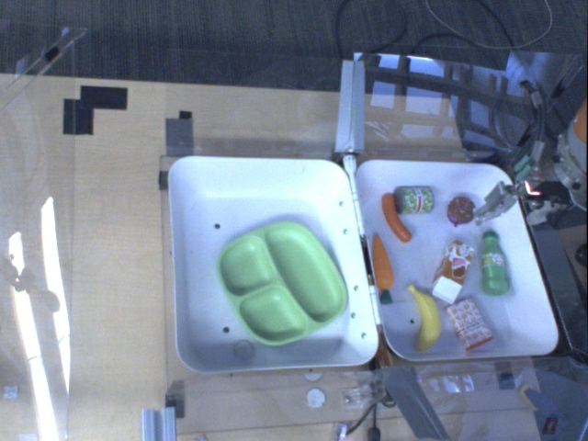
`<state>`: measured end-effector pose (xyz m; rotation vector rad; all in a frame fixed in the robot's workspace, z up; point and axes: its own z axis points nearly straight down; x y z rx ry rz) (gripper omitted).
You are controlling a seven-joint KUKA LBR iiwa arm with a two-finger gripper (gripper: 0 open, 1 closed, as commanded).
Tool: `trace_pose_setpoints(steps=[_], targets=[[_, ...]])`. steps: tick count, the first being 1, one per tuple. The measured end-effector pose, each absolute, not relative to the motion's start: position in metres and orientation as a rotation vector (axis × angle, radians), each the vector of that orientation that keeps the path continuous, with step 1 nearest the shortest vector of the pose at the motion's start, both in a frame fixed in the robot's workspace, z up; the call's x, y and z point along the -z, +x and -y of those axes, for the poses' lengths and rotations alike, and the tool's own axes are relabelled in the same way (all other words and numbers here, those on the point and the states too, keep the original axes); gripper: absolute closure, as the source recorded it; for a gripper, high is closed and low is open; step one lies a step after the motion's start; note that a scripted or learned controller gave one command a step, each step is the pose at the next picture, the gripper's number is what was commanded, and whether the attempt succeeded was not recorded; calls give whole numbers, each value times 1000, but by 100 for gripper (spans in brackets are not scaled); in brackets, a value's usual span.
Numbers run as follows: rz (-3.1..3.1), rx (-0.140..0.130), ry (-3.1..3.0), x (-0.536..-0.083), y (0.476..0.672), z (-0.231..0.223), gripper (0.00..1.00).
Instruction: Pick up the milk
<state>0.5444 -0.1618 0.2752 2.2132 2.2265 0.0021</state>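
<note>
In right bin (542, 338), centre-right: milk (454, 271), small carton, boxy, brown/orange print w/ white end. Lies flat; long axis near vertical in view, slightly tilted, white end toward lower left. Just right: green bottle (494, 263), smooth plastic, cap up-view. Below: yellow banana (424, 317), curved; red-patterned box (469, 324). Above: green can (414, 200), dark round item (461, 210). Left: two orange carrots. Gripper (499, 200) at bin's upper right edge, apart from milk; jaws' state cannot be told. Left bin: green divided plate (283, 281).
</note>
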Motion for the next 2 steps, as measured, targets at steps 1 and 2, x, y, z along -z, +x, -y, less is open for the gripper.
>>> trace_pose_setpoints(steps=[1, 2], targets=[[-2120, -1, 2320, -128, 548, 150, 0], [-2044, -10, 2376, -88, 543, 138, 0]])
